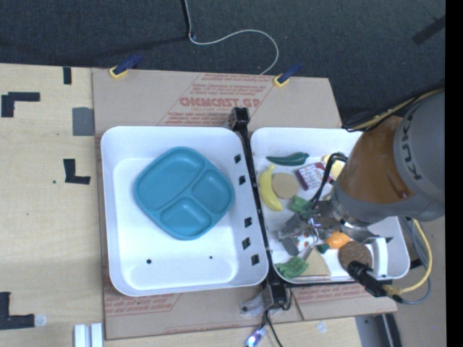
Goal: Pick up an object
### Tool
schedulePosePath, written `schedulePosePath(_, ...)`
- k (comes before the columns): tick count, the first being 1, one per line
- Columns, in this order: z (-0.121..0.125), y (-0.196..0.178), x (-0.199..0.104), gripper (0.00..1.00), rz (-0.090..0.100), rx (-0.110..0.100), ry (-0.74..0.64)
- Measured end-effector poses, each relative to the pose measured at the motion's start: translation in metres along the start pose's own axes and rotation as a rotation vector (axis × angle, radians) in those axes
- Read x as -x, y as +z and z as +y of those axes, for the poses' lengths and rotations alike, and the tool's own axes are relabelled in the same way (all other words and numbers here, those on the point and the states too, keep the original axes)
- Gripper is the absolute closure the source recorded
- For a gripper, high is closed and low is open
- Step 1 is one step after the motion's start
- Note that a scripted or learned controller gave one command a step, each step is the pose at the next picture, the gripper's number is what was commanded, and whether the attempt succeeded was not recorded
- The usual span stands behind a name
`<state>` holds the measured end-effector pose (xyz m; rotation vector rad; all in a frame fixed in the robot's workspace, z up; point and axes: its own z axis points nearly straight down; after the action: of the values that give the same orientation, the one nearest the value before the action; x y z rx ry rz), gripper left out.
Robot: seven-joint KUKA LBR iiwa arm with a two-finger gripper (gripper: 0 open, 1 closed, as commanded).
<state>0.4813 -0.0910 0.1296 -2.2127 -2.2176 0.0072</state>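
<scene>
My single camera: fixed overhead, looking down at slant on bench. Landmark: black divider (249, 194) between two white bins. Left bin (116, 215) left of divider, right bin (289, 137) right of it, both fully in frame. Cardboard sheet (217, 100) beyond divider's far end, dark floor (87, 13) farther up. Arm (391, 165) enters right of divider, over right bin. Medium distance; small items right of divider hard to resolve.
</scene>
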Motion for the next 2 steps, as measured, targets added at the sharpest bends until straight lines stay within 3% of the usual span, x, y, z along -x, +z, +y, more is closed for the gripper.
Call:
schedulePosePath(1, 0.018, 0.01, 0.004, 0.0, -0.002, 0.007, 0.002)
schedulePosePath(2, 0.025, -0.059, -0.014, 0.0, -0.003, 0.014, -0.001)
